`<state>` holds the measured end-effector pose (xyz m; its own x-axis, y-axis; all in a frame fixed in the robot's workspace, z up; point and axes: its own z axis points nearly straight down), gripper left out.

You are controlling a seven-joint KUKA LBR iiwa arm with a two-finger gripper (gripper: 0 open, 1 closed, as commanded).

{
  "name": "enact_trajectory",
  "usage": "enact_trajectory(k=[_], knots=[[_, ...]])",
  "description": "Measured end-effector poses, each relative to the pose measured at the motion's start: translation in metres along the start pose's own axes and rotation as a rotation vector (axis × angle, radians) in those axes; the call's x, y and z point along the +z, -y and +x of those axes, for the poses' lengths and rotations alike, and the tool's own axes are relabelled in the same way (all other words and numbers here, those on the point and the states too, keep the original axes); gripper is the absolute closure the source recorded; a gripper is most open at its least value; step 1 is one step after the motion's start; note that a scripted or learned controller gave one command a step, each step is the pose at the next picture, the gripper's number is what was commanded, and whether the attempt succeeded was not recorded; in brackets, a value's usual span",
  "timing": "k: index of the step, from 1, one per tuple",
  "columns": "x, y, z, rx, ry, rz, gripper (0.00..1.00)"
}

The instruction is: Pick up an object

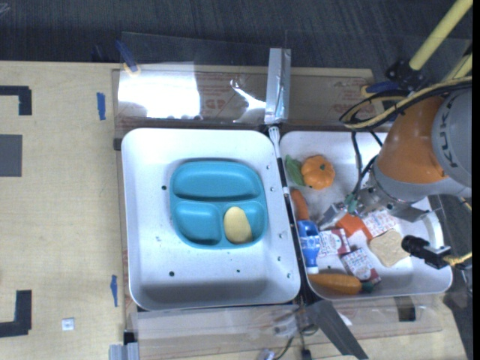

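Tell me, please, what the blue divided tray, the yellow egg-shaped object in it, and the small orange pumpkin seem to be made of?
The blue divided tray looks like moulded plastic: uniform colour, rounded compartments, a soft sheen. The yellow egg-shaped object seems smooth matte plastic or rubber, probably toy food; I can't tell which. The small orange pumpkin with its green stem looks like glossy toy plastic, though foam is possible.

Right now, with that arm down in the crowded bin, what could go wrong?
The gripper sits low among tightly packed items, so it may close on two at once or none. The orange pumpkin and the carrot are rounded and might slip away. The flat packets lie overlapped, hard to pinch. The right bin wall could block a grasp near the edge.
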<state>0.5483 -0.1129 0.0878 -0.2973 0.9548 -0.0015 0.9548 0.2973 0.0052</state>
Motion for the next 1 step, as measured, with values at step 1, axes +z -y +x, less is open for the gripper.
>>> enact_trajectory(k=[1], knots=[[-0.0116,-0.0019,-0.0022,0.003,0.005,-0.008,1.00]])
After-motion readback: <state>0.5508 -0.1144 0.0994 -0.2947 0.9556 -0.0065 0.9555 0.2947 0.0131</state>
